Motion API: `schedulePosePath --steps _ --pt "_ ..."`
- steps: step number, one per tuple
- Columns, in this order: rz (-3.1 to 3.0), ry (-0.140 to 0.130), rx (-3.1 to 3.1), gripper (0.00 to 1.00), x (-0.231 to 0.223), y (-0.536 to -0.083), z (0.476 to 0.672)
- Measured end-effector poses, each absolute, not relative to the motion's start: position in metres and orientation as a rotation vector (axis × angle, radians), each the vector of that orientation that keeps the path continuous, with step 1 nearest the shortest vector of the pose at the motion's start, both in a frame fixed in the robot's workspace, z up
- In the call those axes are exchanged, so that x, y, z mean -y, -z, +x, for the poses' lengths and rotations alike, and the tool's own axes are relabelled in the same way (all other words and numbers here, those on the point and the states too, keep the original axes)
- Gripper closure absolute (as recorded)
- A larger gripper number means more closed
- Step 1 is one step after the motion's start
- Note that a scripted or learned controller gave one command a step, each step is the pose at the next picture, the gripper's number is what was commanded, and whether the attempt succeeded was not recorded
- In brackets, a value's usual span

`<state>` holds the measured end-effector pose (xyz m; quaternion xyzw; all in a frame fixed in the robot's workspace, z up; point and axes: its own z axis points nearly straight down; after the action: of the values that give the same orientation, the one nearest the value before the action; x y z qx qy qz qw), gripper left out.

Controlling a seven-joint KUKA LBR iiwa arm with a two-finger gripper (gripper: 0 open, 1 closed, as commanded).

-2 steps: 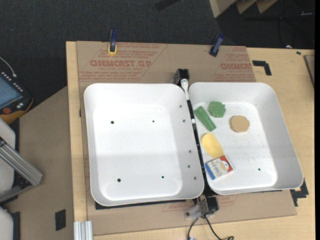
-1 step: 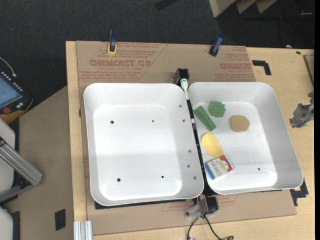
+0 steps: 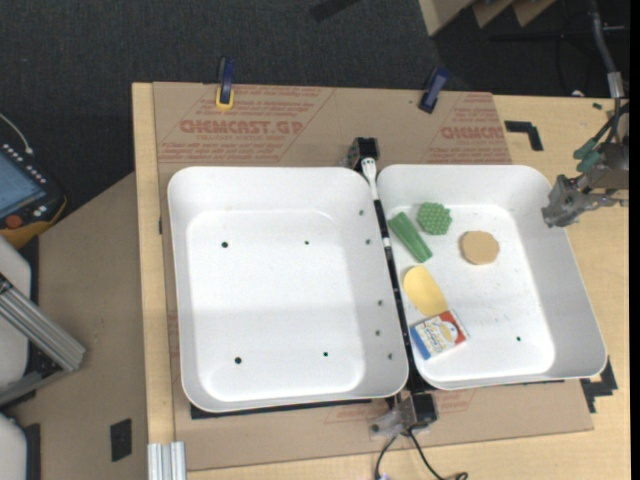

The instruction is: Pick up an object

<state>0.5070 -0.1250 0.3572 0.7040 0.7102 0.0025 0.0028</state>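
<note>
- Camera view: gripper [image 3: 566, 208] hangs over the right bin's [image 3: 560, 353] far edge; its opening is unclear.
- Biscuit [image 3: 480, 248] lies nearest, likely target.

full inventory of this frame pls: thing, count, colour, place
bins: 2, white, side by side on the bench
green stick: 1, green, right bin, near its left wall
green round piece: 1, green, right bin, beside the stick
tan disc: 1, tan, right bin, centre
yellow piece: 1, yellow, right bin, left side
small packet: 1, blue, red and white, right bin, below the yellow piece
clamps: 2, blue, board's far edge
gripper: 1, grey, at the right bin's right rim
</note>
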Motion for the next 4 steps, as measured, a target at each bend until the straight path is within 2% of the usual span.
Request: schedulePosePath --steps 1,2,3,4 --pt "2.2 -0.019 -2.231 1.0 0.022 -0.454 0.496" --pt "2.206 -0.014 -2.23 1.0 -0.058 -0.513 0.479" --pt "2.22 0.013 -2.232 1.0 -0.107 -0.427 0.495" --pt "2.227 -0.006 -2.209 1.0 -0.033 -0.46 0.479"
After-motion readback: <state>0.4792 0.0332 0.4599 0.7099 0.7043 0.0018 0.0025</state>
